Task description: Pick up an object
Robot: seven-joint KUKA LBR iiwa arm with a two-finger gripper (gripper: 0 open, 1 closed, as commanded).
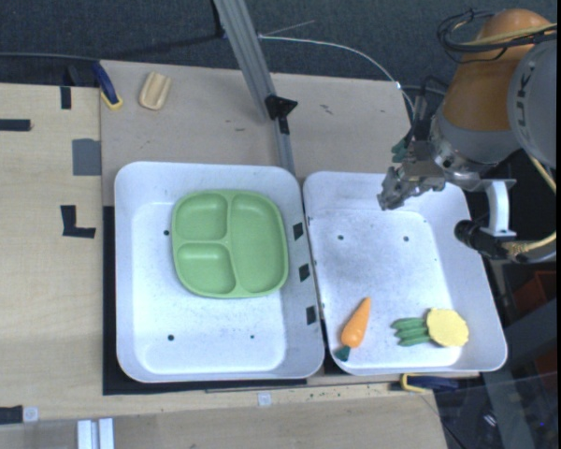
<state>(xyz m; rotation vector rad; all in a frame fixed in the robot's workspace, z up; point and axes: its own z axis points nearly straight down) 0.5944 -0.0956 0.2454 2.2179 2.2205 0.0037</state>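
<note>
The arm enters from the right with its orange band above the wrist, and the gripper (395,193) hangs over the far edge of the right bin (467,293), near that bin's upper left corner. Nothing shows between its tips, and whether it is released or clenched I cannot tell — the end is too small and dark to read. The things to pick lie well apart from it, along the near side of the same bin: an orange toy carrot (356,322) lies tilted near the bin's near left corner, close to the wall shared with the other bin, and to its right a yellow toy (447,327) lies touching a small green piece (410,330) on its left side — they may be one object, I cannot tell. The left bin (140,279) holds a green divided plate (230,243) with three compartments, lying flat toward the far side of that bin.
</note>
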